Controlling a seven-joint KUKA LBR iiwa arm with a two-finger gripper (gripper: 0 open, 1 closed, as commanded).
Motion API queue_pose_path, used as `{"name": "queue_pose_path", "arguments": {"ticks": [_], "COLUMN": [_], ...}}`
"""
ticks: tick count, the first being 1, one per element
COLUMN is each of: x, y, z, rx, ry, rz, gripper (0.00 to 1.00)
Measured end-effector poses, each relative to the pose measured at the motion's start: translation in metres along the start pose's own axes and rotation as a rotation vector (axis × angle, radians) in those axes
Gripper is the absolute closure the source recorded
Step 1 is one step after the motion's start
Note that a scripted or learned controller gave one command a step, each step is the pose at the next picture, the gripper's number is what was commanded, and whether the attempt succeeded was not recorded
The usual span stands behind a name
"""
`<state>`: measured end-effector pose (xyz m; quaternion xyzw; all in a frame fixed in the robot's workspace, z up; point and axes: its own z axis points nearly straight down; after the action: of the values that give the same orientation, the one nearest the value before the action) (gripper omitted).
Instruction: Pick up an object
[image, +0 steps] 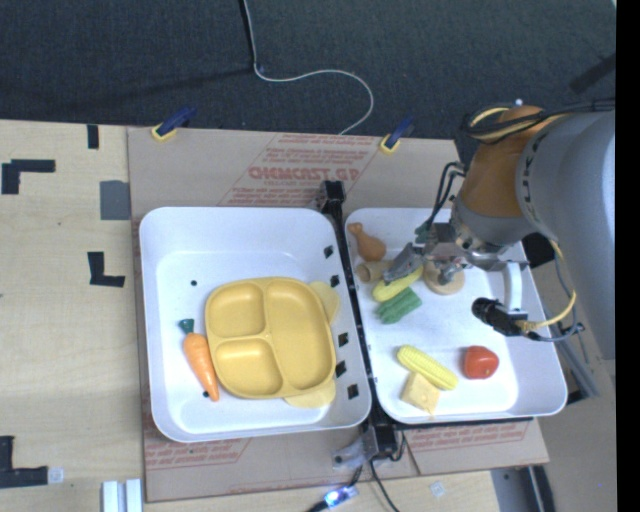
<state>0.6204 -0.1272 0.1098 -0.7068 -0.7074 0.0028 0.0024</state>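
Reaching into the right bin (545, 395) from the right, with the pincer (408, 263) low over the upper-left cluster of toy food. Step judged as the approach to a grasp, nothing lifted yet. Fingers slightly apart, tips just above the yellow-green piece (395, 290), nothing visibly between them. Likely target lying there: that yellow-green piece touching a darker green vegetable (399, 308), with a brown drumstick (367, 241) just beside, near the divider. Well apart in the same bin: a corn cob (427, 365) against a yellow wedge (421, 393), and a red tomato (480, 362). Left bin (165, 235) holding a yellow sectioned plate (270, 335) and a carrot (200, 362). Next move calls for a short descent straddling 1 piece only, then closing and rising straight; crowded neighbours make a 2-item pinch or a slip plausible.
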Motion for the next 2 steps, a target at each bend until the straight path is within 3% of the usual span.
{"name": "queue_pose_path", "arguments": {"ticks": [1,2], "x": [-0.0007,0.0006], "y": [0.0021,0.0019], "z": [0.0226,0.0128], "rx": [-0.012,-0.011], "ry": [-0.005,-0.003], "rz": [-0.002,-0.002], "gripper": [0.0,1.0]}}
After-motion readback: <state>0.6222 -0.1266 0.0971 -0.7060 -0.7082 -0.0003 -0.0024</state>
